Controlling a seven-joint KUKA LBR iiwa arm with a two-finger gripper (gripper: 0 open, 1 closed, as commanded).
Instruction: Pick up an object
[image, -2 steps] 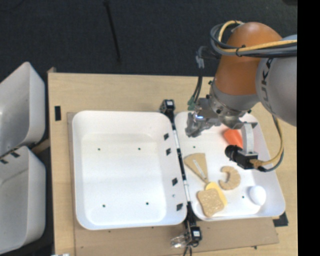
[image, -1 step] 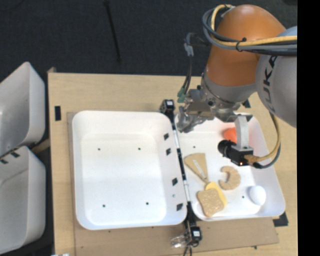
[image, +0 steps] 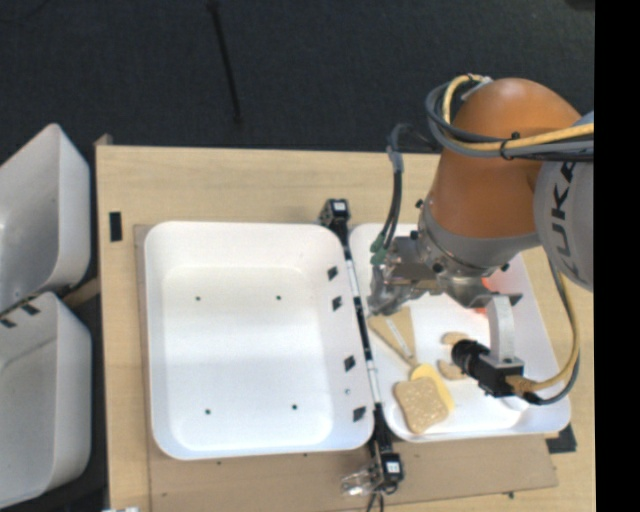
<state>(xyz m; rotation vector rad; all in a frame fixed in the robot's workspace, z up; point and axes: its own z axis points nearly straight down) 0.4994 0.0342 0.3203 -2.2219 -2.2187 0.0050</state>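
**Still hunting in the right bin, grasp unconfirmed**

Currently we've got the arm (image: 500, 180) low over the right bin (image: 535, 415), with the gripper (image: 388, 295) down near that bin's left wall, close to the divider between the bins. We can't tell what state the gripper is in; the wrist hides it.

Candidate objects all sit in the right bin: a tan sponge-like block (image: 422, 402) near the front edge, a pale flat stick-like piece (image: 393, 335) just below the gripper, a small tan bit (image: 455, 340) near the middle, and something red (image: 500, 300) mostly under the arm. The left bin (image: 240, 340) isn't where we're working.

Risks as we see them:
- Gripper is tight to the wall, so a finger could catch the rim or divider.
- The flat piece lies low and may slip out of a pinch.
- Black cable fitting (image: 485, 370) hangs close to the sponge-like block and could nudge it.

Writing: partial white letters "UK" on the arm at the right edge. Nothing else legible.
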